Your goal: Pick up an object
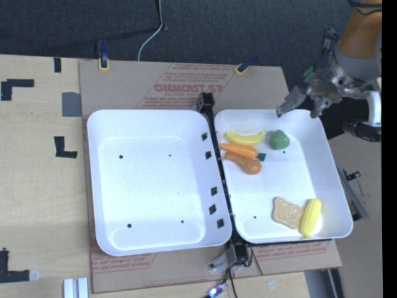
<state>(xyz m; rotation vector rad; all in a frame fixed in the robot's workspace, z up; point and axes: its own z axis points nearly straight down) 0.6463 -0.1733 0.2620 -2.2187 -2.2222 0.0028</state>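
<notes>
While the gripper (302, 107) hangs spread and holding nothing above the right bin's (322, 179) far right corner, a banana (244, 138), carrot (239, 149), orange gourd (244, 163) and green ball (278, 139) cluster near its far left edge; a cracker (287, 212) and corn cob (311, 216) touch at the near right corner.

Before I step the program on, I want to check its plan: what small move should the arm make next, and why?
Probably bring the claw down and toward the green ball. The claw hangs open above the right bin's far rim with nothing between its fingers, and the ball is the nearest item, lying apart from the banana and carrot.
</notes>
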